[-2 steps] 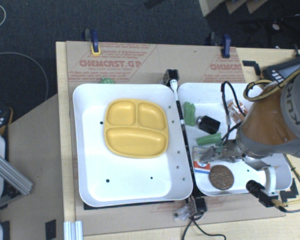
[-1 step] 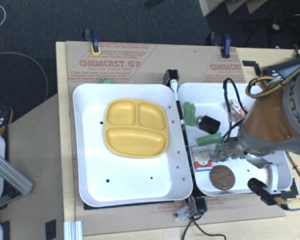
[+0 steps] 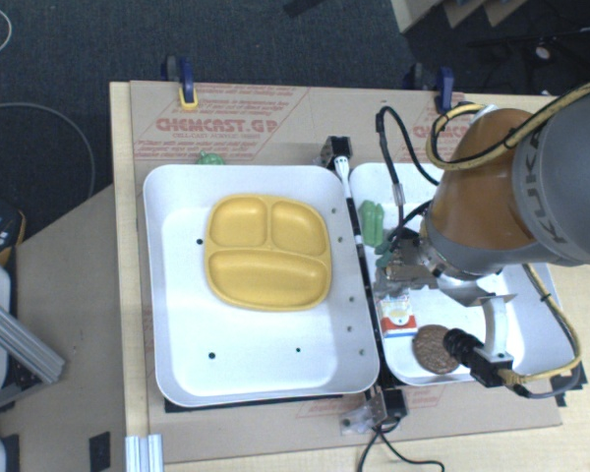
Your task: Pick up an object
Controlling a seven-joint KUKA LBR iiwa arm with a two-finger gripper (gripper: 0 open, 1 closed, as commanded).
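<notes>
My gripper (image 3: 401,268) hangs low over the left side of the right bin (image 3: 541,337), under the bulky grey and orange wrist. Just up-left of it a green object (image 3: 372,221) lies against the bin's left wall. A small white packet with red and blue print (image 3: 398,320) sits directly below the gripper. A round brown disc (image 3: 433,348) rests near the bin's front edge. I see nothing clearly between the gripper's parts, which the wrist partly hides.
The left bin (image 3: 177,293) holds a yellow divided plate (image 3: 268,252) in its upper middle. A narrow divider with black clips (image 3: 358,254) separates the two bins. Blue clamps (image 3: 185,79) hold the cardboard base at the back.
</notes>
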